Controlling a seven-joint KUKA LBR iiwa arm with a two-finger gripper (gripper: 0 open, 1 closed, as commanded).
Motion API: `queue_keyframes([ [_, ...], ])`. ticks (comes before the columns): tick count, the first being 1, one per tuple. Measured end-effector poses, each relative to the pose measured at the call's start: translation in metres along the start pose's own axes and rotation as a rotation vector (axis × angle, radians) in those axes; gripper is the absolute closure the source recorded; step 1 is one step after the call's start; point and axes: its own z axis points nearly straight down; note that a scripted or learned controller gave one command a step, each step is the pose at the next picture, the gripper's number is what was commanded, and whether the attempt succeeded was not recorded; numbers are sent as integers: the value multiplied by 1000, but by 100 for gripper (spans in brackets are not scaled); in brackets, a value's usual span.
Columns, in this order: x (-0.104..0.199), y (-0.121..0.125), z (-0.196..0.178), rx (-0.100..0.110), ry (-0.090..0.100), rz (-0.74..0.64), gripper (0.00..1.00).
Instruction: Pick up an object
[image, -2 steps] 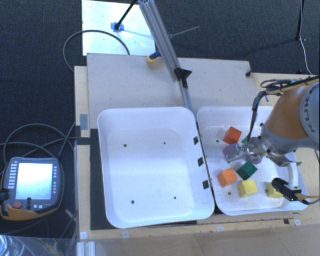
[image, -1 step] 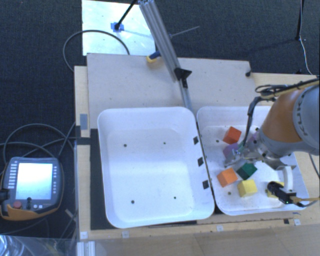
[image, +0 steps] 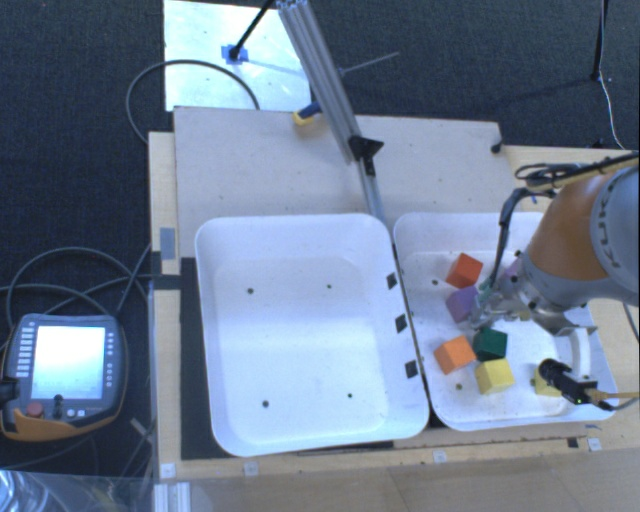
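Observation:
The right bin (image: 420, 245) holds several small blocks: an orange one (image: 464, 270) toward the back, a purple one (image: 461, 303), a dark green one (image: 491, 344), a second orange one (image: 455, 354) and a yellow one (image: 494, 376). My gripper (image: 487, 311) reaches down from the right, its tip between the purple and green blocks and close to both. The arm's grey and orange wrist (image: 575, 250) covers the bin's right part. Another yellow piece (image: 545, 383) peeks out under the arm at the bin's right edge.
The left bin (image: 215, 300) lies beside the right one, sharing a middle wall (image: 400, 320). A slanted metal rod (image: 330, 90) crosses the board behind the bins. A teach pendant (image: 62, 375) with cables sits on the floor at the left.

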Motion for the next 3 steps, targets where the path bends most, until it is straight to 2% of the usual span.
queue_keyframes([
  [1,5,-3,-46,0,0,-1,100],
  [3,2,0,-174,-5,-2,-1,100],
])
